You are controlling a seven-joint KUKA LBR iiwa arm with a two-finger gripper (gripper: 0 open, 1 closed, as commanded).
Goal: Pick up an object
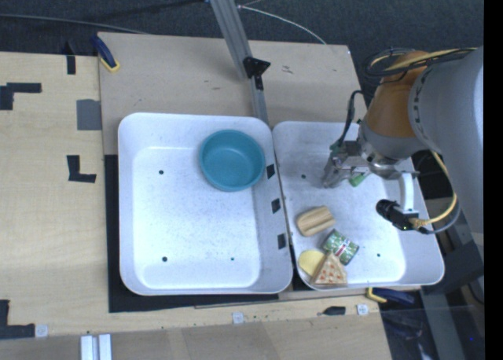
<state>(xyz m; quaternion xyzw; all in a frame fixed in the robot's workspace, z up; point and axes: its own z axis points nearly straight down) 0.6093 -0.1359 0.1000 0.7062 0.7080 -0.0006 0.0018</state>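
One fixed overhead cam, slanted down on both bins (196,217).

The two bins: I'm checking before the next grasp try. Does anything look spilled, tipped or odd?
Nothing stands out. The blue bowl sits upright in the left bin; the toy foods huddle at the right bin's near edge, unspilled.

Metal pole (233,32) above the bins (149,217)

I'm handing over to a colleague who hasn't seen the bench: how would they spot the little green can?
Start at the right-hand white bin and look to its near end, where four small items cluster. The green can lies on its side, right of the tan bread roll and just above the pizza slice. It is the only green, printed item there.
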